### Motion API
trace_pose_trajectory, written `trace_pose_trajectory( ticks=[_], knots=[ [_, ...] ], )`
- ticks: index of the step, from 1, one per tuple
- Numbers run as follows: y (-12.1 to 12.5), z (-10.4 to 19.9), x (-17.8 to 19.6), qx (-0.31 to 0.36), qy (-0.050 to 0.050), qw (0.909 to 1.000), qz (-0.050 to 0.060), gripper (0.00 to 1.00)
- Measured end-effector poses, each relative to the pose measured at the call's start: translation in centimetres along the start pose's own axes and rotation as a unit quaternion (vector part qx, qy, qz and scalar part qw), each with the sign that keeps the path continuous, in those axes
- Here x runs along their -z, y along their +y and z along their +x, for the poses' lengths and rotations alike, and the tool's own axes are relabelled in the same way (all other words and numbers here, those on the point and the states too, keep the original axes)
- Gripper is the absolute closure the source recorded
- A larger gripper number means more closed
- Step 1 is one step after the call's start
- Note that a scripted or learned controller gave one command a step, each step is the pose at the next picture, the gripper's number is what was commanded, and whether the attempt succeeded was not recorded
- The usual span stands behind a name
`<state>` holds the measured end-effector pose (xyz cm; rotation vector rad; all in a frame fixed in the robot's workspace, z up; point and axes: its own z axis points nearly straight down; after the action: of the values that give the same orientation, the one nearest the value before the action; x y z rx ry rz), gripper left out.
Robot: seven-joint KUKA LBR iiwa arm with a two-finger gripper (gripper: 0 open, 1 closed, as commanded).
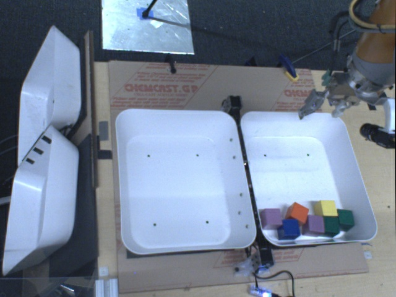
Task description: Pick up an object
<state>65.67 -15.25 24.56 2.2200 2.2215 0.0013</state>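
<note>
- Brown cardboard covers the table (185,85), and two white bins sit on it side by side.
- Nearest to us, little blocks huddle in the front corner of the right bin (291,156): a purple block (270,218), a blue block (289,229), an orange block (297,212), a yellow block (327,208) and a green block (344,219).
- The left bin (179,178) is plain white with small dark dots.
- Farther back, the jaws (325,105) hang over the back edge of the right bin. They look spread apart, with nothing between them.
- The blocks lie well apart from the jaws, toward the front, so I think the arm must come forward and go down.
- Behind it all, a shiny metal sheet (148,17) rests on dark floor.
</note>
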Motion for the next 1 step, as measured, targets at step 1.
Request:
trace_pose_trajectory(
  ticks=[1],
  knots=[
    [-8.33, 4.52, -10.43, 0.0, 0.001, 1.0, 0.005, 0.0]
  ],
)
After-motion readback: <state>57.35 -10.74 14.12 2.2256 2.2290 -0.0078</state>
